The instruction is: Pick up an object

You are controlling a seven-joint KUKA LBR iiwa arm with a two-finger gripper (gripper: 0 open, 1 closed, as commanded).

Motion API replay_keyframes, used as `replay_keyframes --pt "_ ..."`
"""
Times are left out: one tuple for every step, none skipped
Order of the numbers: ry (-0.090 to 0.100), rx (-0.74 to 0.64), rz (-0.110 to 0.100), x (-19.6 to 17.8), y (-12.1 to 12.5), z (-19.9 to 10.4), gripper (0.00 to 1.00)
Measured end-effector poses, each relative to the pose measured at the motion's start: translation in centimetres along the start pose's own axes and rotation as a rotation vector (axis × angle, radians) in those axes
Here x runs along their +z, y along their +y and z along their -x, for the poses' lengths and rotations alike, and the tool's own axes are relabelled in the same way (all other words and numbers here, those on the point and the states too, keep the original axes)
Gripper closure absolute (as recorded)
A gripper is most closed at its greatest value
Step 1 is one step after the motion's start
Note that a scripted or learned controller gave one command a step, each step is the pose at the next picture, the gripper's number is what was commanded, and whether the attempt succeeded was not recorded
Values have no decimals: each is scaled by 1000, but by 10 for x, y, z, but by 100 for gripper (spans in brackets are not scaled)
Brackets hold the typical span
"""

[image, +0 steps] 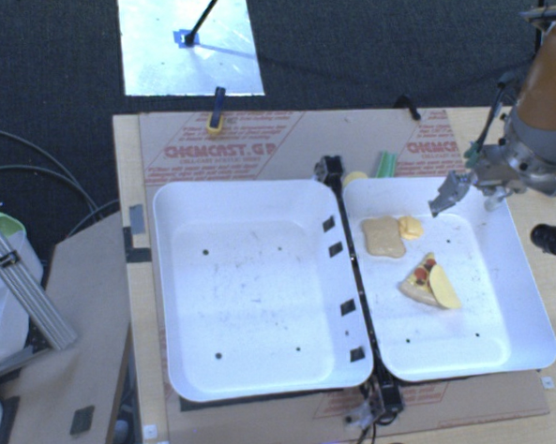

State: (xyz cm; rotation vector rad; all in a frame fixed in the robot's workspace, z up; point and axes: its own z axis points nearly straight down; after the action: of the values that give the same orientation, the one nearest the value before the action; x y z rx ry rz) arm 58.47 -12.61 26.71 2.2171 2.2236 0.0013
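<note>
The right bin [511,343] holds three toy foods. A tan bread-like slice [383,237] lies near its far left, with a small yellow piece [411,226] touching its right side. A pizza wedge [430,284] with yellow crust and red dots lies nearer the middle. My gripper [468,195] hangs over the bin's far right corner, up and to the right of the yellow piece. Its fingers [446,197] are spread open and nothing is between them.
The left bin [254,293] has only dark specks on its floor. Black clips [336,250] join the bins along the middle. A yellow ball [354,177] and a green stick [384,164] lie just past the far rim. A blue-yellow clamp [217,112] stands farther back.
</note>
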Motion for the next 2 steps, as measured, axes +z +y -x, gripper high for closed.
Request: replay_keyframes --pt "6 1 -17 146 -61 -39 0" --pt "-4 3 6 182 -21 -7 0"
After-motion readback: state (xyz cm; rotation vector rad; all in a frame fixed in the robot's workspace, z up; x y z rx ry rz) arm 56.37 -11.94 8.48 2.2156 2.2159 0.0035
